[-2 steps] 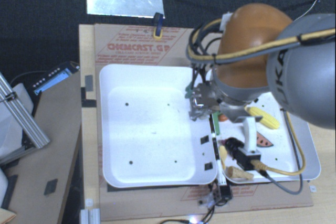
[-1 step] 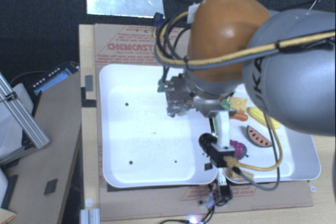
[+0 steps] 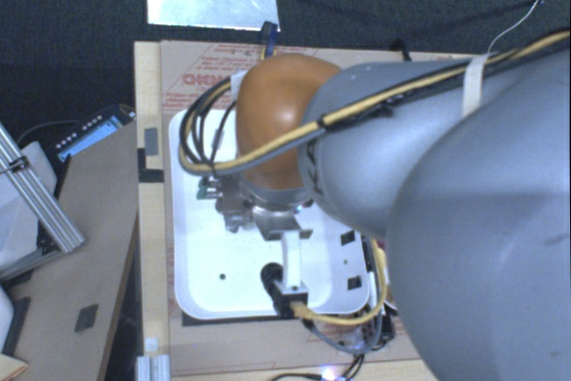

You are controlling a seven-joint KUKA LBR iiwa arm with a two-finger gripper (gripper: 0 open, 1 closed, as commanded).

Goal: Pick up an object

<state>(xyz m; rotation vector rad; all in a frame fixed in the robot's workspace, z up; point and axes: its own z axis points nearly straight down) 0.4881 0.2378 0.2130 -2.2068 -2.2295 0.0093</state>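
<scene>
Step in hand: approach/descent over the shallow white plastic bin [image 3: 192,285], pick not yet made.

Grey arm with the orange band [image 3: 277,111] reaches in from the right and covers most of the bin. The gripper [image 3: 260,217] hangs low over the bin's middle, pointing down. It is seen from above, under the wrist, so I cannot tell whether it stands wide or narrow, and nothing shows held in it.

Task's thing: no clear object picked out. The bare bin floor shows a small dark round speck [image 3: 223,275] left of and below the gripper, apart from it, and two small dark squarish marks [image 3: 348,238] on the right part of the floor, near the arm. All are too small to tell whether they are loose objects or marks in the plastic. Whatever lies directly beneath the gripper is hidden by the arm.

Judgement on the next move: if a target sits under the gripper, a straight descent and close is called for. If the speck is the target, a sideways shift to the left comes first — then lift to check the catch.
</scene>
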